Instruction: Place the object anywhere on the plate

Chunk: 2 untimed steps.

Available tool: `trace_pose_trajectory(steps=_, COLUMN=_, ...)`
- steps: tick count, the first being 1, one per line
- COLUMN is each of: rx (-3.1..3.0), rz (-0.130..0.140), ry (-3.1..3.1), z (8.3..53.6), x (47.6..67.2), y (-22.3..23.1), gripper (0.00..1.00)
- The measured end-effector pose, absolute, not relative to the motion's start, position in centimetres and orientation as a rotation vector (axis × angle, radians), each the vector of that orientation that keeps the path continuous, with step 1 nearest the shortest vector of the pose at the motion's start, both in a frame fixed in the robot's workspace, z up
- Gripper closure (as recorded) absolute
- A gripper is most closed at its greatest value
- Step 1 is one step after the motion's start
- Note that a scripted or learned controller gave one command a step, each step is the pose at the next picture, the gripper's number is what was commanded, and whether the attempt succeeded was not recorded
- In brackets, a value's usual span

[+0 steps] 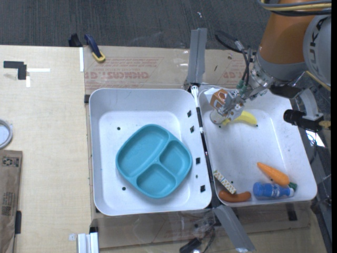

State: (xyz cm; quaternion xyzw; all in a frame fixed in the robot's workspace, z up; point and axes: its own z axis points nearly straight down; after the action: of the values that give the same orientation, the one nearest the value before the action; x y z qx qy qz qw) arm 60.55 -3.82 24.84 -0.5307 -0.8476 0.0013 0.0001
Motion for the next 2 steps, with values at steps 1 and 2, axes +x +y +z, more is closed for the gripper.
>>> trace_pose_trajectory(steps=1, rx=-1.871, rz=0.006, ry=-2.520, z=20.57, x=58.74, y=2.02, gripper=1.00)
trace_pose_trajectory(steps=2, rx=-1.872, rz=0.006, ry=-2.520, z=20.58, x=58.74, y=2.00, gripper=0.00)
